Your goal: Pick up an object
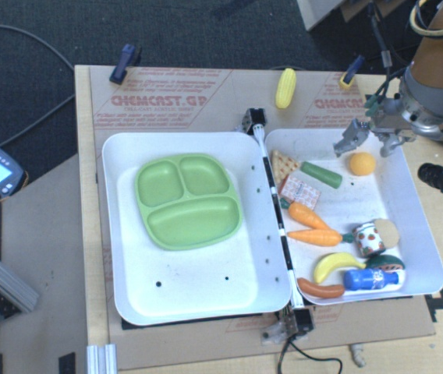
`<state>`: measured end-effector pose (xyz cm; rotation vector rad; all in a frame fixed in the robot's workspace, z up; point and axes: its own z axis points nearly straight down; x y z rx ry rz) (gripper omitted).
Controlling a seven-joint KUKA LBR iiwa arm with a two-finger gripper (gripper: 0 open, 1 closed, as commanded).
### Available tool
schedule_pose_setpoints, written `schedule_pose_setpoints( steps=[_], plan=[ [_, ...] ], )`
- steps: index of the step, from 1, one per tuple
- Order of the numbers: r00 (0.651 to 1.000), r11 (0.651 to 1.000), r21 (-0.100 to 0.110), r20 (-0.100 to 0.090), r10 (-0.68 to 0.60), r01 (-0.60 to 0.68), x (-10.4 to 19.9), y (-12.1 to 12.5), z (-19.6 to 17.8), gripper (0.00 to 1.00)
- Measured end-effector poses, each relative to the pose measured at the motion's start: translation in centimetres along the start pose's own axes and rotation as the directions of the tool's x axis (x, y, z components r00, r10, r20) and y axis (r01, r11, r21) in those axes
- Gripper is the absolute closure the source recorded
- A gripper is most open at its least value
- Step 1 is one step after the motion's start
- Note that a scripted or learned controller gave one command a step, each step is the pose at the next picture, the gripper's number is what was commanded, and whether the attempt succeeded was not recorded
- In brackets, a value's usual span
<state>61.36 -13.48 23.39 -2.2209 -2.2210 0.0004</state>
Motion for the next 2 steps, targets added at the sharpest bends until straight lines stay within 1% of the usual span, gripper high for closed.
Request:
schedule_pose_setpoints(
  steps=[1,2],
  plan=[
    [1.000,1.000,-0.001,0.002,0.001,-0.001,-7.4,3.4,6.2,0.00],
    [1.000,1.000,0.001,0.000,-0.001,0.001,-5.5,5.3,14.0,0.00]
  ],
)
